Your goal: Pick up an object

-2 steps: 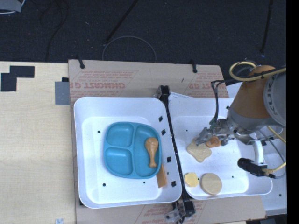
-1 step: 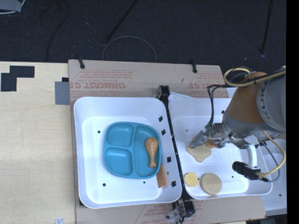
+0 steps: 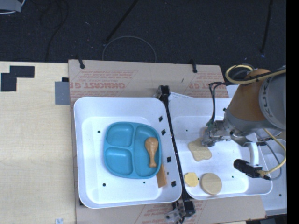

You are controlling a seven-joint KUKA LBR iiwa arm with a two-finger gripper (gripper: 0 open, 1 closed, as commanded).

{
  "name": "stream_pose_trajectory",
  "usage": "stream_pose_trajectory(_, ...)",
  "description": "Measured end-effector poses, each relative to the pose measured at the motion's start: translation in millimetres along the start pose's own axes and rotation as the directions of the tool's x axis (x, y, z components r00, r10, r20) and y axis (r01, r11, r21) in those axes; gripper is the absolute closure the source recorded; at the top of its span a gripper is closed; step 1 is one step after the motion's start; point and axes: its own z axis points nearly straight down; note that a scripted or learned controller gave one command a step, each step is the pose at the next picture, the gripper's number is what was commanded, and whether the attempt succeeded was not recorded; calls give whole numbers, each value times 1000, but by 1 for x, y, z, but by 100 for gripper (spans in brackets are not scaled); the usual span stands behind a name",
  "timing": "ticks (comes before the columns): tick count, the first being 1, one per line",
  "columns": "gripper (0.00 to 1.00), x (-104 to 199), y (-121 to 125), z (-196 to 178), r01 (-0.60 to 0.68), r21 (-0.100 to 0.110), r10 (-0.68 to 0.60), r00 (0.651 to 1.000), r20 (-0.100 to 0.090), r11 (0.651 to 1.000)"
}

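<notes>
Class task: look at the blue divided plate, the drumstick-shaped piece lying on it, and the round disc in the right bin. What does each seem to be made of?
Blue divided plate: probably plastic, uniform colour with a soft sheen and moulded compartments.
Drumstick-shaped piece: looks like wood, tan and matte; grain is too small to confirm.
Round disc: pale beige, matte, possibly wood or foam; uncertain.

You've got 2 shallow white bins side by side on a cardboard sheet (image 3: 140, 78) that lies on the counter (image 3: 32, 143). The left bin (image 3: 86, 111) sits beside the right bin (image 3: 187, 111), their inner rims touching under a black divider clip (image 3: 163, 91). Look at the counter's far left: dark grey patches (image 3: 18, 76) mark the pale wood. Behind the counter, thin cables (image 3: 128, 41) loop over dark carpet (image 3: 154, 17).
</notes>
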Motion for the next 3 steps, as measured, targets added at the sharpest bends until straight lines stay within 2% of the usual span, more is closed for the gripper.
stream_pose_trajectory(2, 100, 15, -6, -98, 7, 4, -7, 1000, 2, 1000)
stream_pose_trajectory(3, 100, 10, -3, -140, 7, 4, -7, 1000, 2, 1000)
